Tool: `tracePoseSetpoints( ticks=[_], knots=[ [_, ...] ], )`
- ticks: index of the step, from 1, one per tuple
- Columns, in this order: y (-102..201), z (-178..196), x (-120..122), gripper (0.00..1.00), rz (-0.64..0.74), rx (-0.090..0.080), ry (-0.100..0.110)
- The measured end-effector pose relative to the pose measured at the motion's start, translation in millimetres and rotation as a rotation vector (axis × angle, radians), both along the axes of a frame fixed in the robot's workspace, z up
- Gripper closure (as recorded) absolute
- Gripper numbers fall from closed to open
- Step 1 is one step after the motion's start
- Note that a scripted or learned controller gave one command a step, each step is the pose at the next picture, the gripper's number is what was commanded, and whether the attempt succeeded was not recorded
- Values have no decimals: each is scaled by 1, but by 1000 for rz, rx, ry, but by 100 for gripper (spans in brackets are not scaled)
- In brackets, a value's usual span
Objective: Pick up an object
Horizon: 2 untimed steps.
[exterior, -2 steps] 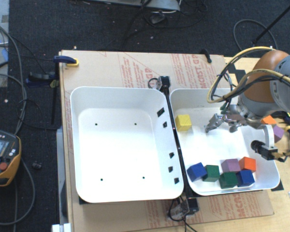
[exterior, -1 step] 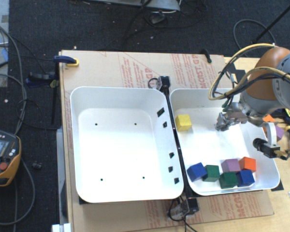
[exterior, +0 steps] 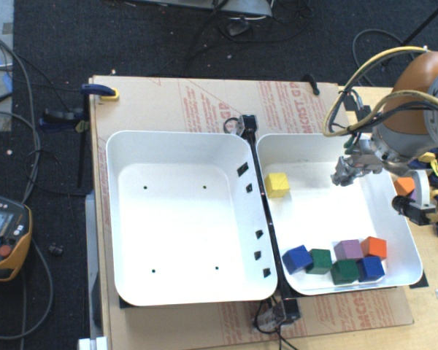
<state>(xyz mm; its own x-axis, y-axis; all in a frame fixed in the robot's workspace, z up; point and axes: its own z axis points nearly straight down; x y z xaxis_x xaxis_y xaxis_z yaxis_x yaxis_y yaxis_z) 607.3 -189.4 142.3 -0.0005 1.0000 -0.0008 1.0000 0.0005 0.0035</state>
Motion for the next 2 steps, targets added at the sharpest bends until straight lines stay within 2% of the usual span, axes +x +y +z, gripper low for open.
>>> tracePoseSetpoints(
  ticks=[2],
  knots=[
    [-1, 86, 7, 100, 0, 0, -1]
  ],
)
